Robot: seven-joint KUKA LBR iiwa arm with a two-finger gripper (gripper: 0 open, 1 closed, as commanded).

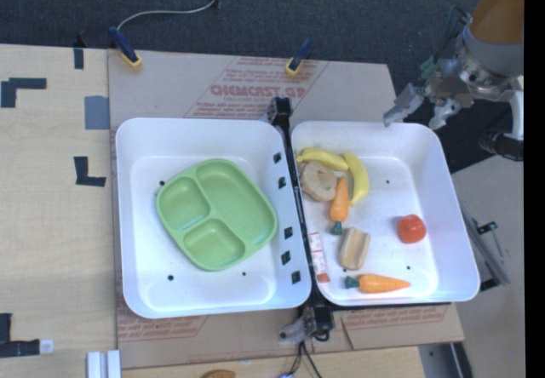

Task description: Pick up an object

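Note:
The right bin (pixel 443 197) holds a yellow banana (pixel 344 165), a round tan slice (pixel 319 183), a small carrot (pixel 340 200), a red tomato (pixel 411 228), a beige bread piece (pixel 352 249) and a second carrot (pixel 380 284) lying near the front wall. My gripper (pixel 415 118) hangs over the far right corner of that bin, above its back rim. Its fingers are open, spread apart with nothing between them. It is well clear of all the food items.
A green divided plate (pixel 216 213) lies in the left bin (pixel 136 223). A black divider with clips (pixel 289 197) runs between the bins. Two clamps (pixel 125 48) (pixel 298 60) hold the cardboard at the back edge.

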